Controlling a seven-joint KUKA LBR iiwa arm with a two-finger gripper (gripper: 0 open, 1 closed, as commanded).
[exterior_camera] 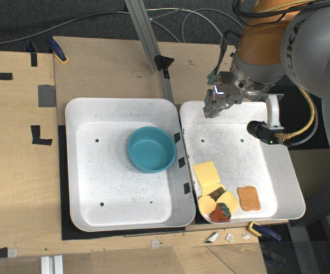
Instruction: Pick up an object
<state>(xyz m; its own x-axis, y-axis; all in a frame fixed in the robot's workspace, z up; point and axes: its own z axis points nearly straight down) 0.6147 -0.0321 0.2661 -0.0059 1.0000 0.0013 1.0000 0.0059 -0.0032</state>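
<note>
Toy pile (pixel 221 205) jumbled; gripper (pixel 212 108) fingers indistinct.

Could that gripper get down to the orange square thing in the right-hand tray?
Probably yes. The orange square lies flat and apart from the yellow pieces, with nothing over it. The gripper hangs above the same tray's far end.

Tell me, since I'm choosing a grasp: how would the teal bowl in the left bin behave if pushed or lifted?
The round teal plastic bowl looks rigid and probably light. Sitting upright on the smooth white left bin, it would likely slide rather than tip. Its curved wall may slip from a claw; the rim seems safer.
</note>
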